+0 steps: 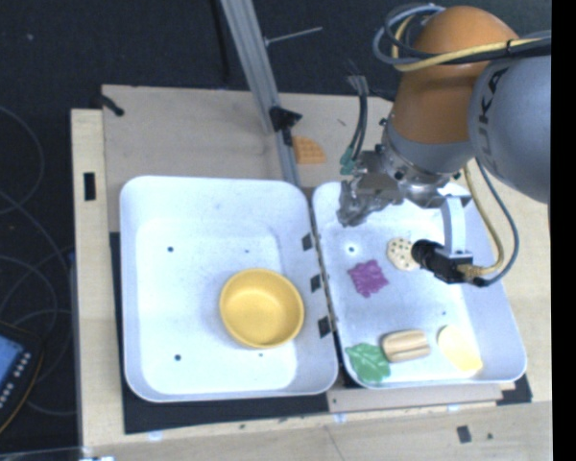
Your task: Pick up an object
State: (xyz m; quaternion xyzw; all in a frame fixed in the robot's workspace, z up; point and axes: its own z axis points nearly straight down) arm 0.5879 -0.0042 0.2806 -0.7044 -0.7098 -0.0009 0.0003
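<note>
My gripper (353,209) hangs over the far left part of the right bin (490,305), above bare bin floor. A purple piece (369,278) lies a little in front of it. A speckled cream cookie-like disc (399,252) rests to its right. Along the near edge lie a green leafy piece (367,360), a tan bread roll (405,345) and a pale yellow piece (458,347). A yellow bowl (261,307) sits in the left bin (173,257). Nothing shows between the fingers.
A slanted metal rail (254,70) runs from the top down to the divider between the bins. A small orange waffle-like piece (308,150) lies on the bench behind the bins. A black connector with cable (440,260) hangs over the right bin.
</note>
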